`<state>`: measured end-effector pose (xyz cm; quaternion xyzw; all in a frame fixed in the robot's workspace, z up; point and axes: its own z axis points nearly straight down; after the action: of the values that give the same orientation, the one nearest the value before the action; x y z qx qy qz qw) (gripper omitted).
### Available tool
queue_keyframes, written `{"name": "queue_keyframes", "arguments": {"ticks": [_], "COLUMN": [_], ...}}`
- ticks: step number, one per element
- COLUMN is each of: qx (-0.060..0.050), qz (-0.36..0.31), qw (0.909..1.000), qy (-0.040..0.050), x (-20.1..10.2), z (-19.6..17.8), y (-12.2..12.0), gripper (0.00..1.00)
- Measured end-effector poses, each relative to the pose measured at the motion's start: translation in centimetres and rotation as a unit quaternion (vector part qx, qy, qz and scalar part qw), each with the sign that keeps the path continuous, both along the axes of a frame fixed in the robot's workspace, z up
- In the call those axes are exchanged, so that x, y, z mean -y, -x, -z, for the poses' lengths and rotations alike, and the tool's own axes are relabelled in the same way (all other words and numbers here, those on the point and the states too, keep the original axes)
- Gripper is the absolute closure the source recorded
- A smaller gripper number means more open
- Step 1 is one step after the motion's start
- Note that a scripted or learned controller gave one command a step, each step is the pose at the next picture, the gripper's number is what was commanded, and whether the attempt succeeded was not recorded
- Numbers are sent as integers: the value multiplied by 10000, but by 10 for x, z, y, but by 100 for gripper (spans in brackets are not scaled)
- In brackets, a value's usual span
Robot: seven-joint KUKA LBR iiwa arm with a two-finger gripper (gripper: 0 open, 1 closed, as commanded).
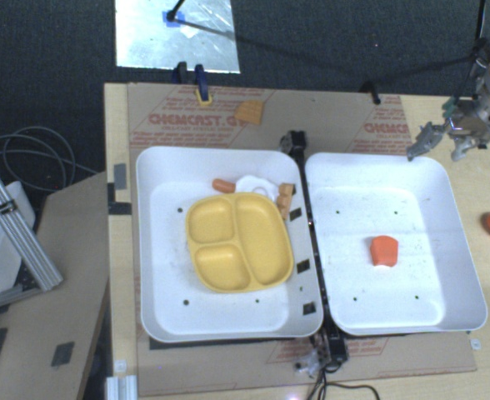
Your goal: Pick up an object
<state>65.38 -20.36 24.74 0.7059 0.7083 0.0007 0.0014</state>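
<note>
At upper right, grey arm's end effector (441, 138) hangs over far right corner of right shallow white bin (453, 215), fingers spread, nothing between them. One orange block (384, 251) lies mid right bin. Left shallow white bin (157, 223) holds one yellow three-compartment plastic tray (237, 242), one small orange sausage-shaped piece (223, 186), one tan peg (285, 196). Two bins total on surface (328, 111).

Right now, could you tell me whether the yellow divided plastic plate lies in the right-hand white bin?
No, the yellow divided plate lies in the left bin.
</note>
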Motion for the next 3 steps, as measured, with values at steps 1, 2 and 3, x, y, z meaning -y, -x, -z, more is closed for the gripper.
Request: {"name": "queue_keyframes", "arguments": {"ticks": [1,2,3], "qx": [-32,-34,-28], "qz": [13,11,19], "qw": [10000,10000,10000], "qy": [-9,-19,-10], "x": [2,-39,-37], "z": [170,163,163], "y": [22,78,116], "gripper": [0,0,0]}}
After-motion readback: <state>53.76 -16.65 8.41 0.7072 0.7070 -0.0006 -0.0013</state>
